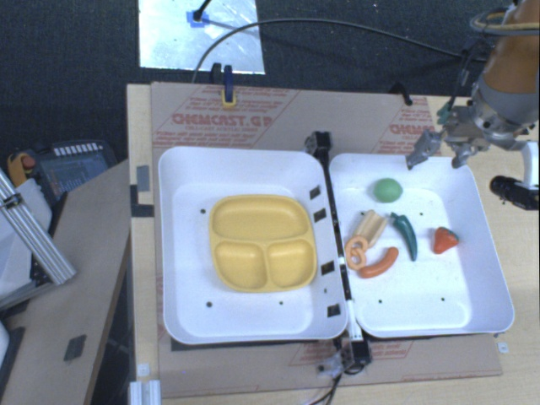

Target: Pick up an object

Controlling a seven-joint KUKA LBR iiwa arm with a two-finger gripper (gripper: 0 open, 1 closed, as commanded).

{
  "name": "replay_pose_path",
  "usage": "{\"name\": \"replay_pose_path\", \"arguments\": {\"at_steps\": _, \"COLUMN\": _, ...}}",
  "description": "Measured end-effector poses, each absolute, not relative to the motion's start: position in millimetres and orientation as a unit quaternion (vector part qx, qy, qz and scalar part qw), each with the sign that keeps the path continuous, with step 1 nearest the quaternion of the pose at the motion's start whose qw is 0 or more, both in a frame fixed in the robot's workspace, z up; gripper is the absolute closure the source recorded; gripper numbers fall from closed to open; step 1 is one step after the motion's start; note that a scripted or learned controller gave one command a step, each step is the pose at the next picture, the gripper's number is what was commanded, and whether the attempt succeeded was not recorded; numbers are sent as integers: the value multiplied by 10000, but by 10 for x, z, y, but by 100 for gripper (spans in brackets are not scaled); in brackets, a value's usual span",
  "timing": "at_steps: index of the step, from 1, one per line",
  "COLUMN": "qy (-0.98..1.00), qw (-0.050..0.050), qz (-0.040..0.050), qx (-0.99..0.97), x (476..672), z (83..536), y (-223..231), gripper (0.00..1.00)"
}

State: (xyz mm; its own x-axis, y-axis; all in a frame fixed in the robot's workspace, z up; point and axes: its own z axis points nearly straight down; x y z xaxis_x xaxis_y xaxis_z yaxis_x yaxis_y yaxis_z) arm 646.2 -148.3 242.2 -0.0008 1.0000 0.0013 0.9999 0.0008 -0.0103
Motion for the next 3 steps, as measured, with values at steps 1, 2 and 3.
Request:
{"name": "replay_pose_path", "arguments": {"at_steps": 1, "qy": -7082, "qw": -9, "qz": -5, "qx": -7061, "x": 6485, "z": 2499, "y": -1479, "gripper": 0}}
{"name": "replay_pose_path", "arguments": {"at_steps": 2, "qy": -7095, "qw": 3, "qz": 4, "qx": -7047, "x": 6577, "z": 1945, "y": -1435, "gripper": 0}}
{"name": "replay_pose_path", "arguments": {"at_steps": 3, "qy": -7098, "qw": 4, "qz": 4, "qx": -7044, "x": 6579, "z": 1334, "y": -1381, "gripper": 0}}
